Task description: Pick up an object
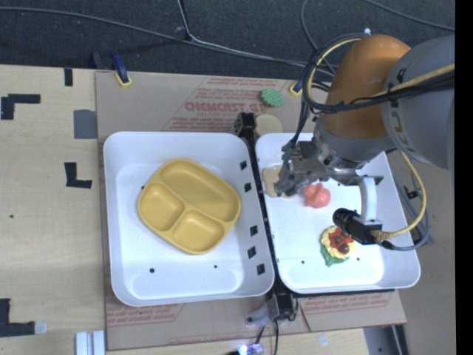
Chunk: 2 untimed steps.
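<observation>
Camera view shows the tool [290,182] low in the right bin [399,272], its grip impossible to tell; the pink toy [318,196] sits just beside it and could get nudged aside

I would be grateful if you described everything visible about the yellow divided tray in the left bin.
The yellow tray looks like moulded plastic, matte, with rounded corners and three compartments: one long one along its upper right side and two smaller ones below. It lies flat, right side up, turned at a slant to the walls of the left bin, roughly in the middle of the floor. It rests on the bin floor alone, with the gripper away in the right bin.
</observation>
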Motion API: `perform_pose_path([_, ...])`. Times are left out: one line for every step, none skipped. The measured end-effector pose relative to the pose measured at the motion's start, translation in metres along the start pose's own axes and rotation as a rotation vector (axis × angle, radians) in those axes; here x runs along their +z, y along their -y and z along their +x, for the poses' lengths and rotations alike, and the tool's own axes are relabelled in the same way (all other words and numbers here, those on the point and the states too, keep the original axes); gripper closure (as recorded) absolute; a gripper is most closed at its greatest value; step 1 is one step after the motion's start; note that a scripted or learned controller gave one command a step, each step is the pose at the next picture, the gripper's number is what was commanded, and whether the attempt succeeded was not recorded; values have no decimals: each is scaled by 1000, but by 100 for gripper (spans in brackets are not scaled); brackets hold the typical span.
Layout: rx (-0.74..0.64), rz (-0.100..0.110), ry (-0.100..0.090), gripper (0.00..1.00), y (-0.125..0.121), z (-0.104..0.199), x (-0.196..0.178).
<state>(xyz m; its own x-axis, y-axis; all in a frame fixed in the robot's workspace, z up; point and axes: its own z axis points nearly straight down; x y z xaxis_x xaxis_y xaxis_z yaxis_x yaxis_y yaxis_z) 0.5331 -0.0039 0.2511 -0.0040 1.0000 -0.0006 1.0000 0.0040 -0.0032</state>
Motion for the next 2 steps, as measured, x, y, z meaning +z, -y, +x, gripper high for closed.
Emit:
perform_pose_path([-1, 0, 0, 100, 0, 55, 14])
perform_pose_path([-1, -1, 0, 100, -11, 97, 29])
